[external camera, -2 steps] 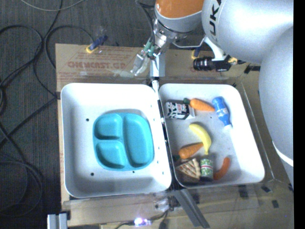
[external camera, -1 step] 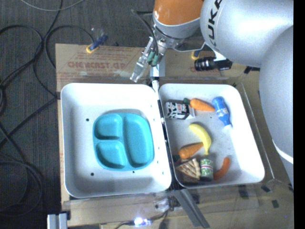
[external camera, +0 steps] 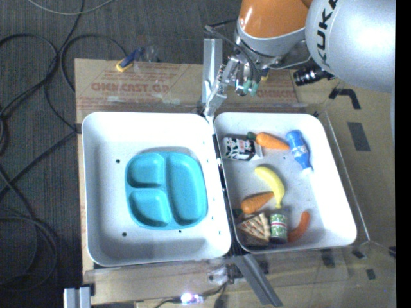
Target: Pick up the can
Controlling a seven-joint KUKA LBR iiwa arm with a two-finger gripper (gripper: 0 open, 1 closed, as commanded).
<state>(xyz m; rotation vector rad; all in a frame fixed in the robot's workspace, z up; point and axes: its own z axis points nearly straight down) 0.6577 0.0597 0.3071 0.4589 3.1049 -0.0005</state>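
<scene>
While the gripper (external camera: pixel 239 82) hangs above the bins' back edge, grip state unclear, the upright can (external camera: pixel 278 227) stands well forward in right bin (external camera: pixel 337 191).

Left bin (external camera: pixel 96 172) white; divided tray (external camera: pixel 167 190) bright blue. Right bin (external camera: pixel 334 172) white. Can (external camera: pixel 278 227) green, red label. Banana (external camera: pixel 272 183) yellow. Two carrots (external camera: pixel 271 141) (external camera: pixel 257 202) orange. Carton (external camera: pixel 239 148) black-and-white cow patches. Bottle (external camera: pixel 299 149) blue, white band. Arm orange band above grey.

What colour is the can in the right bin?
The can is mainly green with a dark top, seen best in the camera view.
</scene>
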